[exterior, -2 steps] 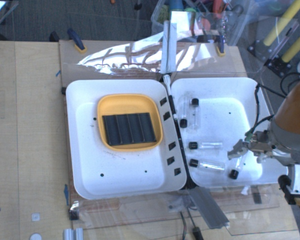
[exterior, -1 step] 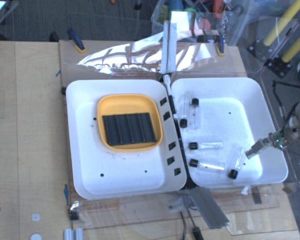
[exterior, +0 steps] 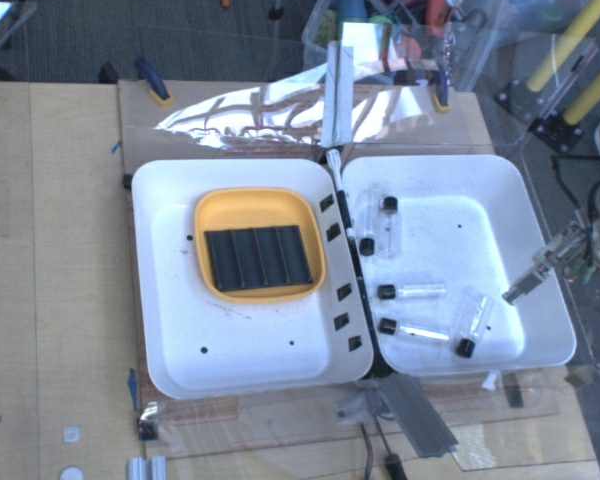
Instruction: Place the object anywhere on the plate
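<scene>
Judging progress: nothing has been placed yet; the whole pick and the whole placing appear to be left.
Plate: a yellow plate (exterior: 259, 206) sits in the left bin (exterior: 170, 268), with a dark ribbed block (exterior: 257, 258) lying on it.
Objects to move: clear vials with black caps lie in the right bin (exterior: 500, 193), none on the plate.
Vial one: upright-lying vial (exterior: 389, 223) near the bin's upper left, beside a second vial (exterior: 366, 240) close to the divider.
Vial two: a lower vial (exterior: 412, 292) lies crosswise near the middle of the bin.
Vial three: another vial (exterior: 413, 330) lies just below it, slanted.
Vial four: a tilted vial (exterior: 472, 326) rests toward the bin's lower right.
Gripper: the gripper (exterior: 525, 285) hangs at the right rim of the right bin, apart from every vial; nothing shows between its fingers, and whether they stand wide or narrow cannot be told.
Remaining work: pick one vial, carry it across the divider (exterior: 342, 268), set it anywhere on the plate.
Likely snag: the block covers much of the plate, leaving mostly rim free.
</scene>
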Controlling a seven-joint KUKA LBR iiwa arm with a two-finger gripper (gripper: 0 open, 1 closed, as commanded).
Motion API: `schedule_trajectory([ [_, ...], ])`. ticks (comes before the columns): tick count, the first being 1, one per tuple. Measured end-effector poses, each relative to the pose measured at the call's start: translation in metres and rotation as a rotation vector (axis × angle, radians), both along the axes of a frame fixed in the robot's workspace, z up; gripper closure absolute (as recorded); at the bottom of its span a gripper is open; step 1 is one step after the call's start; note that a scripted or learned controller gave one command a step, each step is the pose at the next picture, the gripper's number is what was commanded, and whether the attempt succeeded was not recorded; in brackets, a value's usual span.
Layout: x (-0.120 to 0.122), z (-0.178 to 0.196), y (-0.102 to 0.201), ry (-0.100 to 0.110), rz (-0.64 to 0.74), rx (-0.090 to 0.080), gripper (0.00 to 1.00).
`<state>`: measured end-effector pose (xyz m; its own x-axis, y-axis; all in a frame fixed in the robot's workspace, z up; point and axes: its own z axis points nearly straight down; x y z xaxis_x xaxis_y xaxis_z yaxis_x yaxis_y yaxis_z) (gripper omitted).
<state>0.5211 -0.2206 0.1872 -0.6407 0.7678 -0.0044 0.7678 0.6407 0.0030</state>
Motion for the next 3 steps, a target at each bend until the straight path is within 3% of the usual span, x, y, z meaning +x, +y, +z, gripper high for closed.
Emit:
schedule_trajectory([
  [1,0.043,0.04,-0.002,-0.002,0.257,-0.002,0.0],
  [2,0.102,0.084,-0.004,-0.003,0.407,-0.003,0.0],
  [3,0.139,0.092,-0.004,-0.003,0.479,-0.003,0.0],
])
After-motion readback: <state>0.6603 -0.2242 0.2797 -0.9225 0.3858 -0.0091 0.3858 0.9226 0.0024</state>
